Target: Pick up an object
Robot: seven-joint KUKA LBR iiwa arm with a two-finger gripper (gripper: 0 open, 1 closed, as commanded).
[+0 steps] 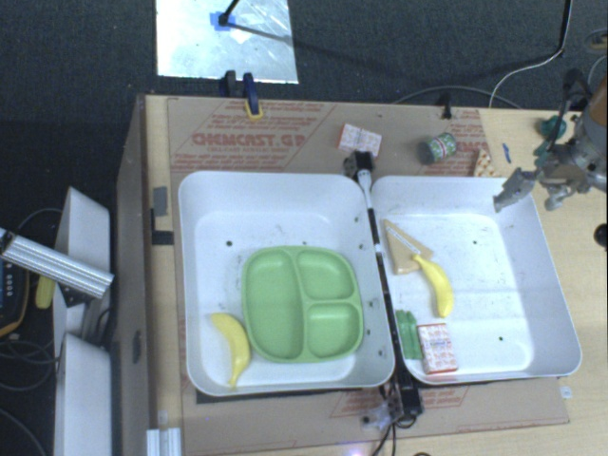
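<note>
The right bin [532, 350] holds a small yellow banana [439, 286], a tan wedge [403, 248] touching the banana's upper end, a green block [408, 332] and a red-and-white box [437, 348] near the front left corner. My gripper [532, 195] hangs over the bin's far right rim, well away from these objects. It is open, and there is nothing between its fingers [511, 191]. In the left bin [204, 217] lie a green divided plate [302, 302] and a second banana [233, 346] at the plate's front left.
On the bench behind the bins sit a small green can [439, 147], a printed card [360, 140] and a blue clamp [251, 93]. A black clip [363, 171] sits where the two bins meet at the back. A cable [532, 65] trails across the dark floor.
</note>
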